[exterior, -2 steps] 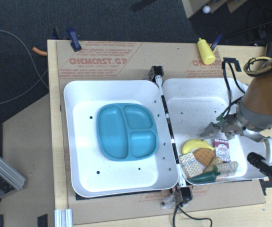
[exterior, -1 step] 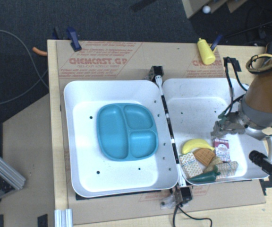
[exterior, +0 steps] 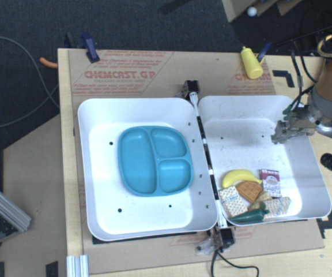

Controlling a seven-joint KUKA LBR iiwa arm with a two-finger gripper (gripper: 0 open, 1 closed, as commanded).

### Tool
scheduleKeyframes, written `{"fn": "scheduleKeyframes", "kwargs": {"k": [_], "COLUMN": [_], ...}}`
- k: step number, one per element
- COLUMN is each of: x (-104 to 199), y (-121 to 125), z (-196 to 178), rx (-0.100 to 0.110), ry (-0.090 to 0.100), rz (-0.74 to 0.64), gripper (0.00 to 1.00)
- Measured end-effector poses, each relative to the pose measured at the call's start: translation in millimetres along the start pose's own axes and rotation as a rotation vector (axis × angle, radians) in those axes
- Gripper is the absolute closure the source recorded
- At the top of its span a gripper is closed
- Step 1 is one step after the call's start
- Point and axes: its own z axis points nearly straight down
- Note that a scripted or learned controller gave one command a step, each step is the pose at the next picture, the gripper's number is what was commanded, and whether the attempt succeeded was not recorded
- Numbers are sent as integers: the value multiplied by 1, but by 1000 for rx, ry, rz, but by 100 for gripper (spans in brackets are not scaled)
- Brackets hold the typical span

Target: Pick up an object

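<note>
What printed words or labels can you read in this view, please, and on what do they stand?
"CHEMCAST GP": red print on the brown protective paper sheet under the bins; its smaller lines are too blurred to read.
Small red-and-white packet in the right bin: print too small to read.

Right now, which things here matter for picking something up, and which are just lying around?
For the job:
gripper
banana
cookie
green pepper
red packet
right bin

Lying about:
blue plate in the left bin
yellow clamp
blue clamp
</note>
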Motion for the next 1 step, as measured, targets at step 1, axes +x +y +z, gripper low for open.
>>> {"fn": "scheduleKeyframes", "kwargs": {"k": [1], "x": [11], "y": [78], "z": [-48], "rx": [-1], "ry": [0], "rz": [-1], "gripper": [100]}}
